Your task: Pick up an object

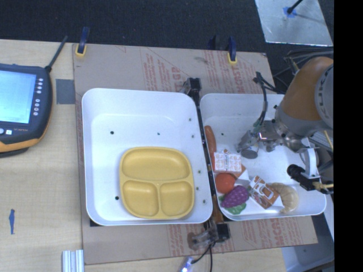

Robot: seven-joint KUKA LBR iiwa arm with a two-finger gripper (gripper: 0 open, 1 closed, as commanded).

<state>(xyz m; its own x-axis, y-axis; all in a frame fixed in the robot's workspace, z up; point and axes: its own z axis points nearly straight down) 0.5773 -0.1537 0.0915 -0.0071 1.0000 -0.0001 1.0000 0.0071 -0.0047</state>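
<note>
Hovering over the right bin (227, 103), the pincer (249, 146) is gripping nothing visible; whether it is released I cannot tell. The toys, including purple grapes (236, 196), are lying nearby, so descending comes next.

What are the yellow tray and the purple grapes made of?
The yellow tray looks like moulded plastic: one even colour, soft sheen, rounded compartments. The purple grapes look like plastic toy food, lumpy with small highlights, though rubber can't be ruled out. Both sit in white bins that look like smooth plastic.
</note>
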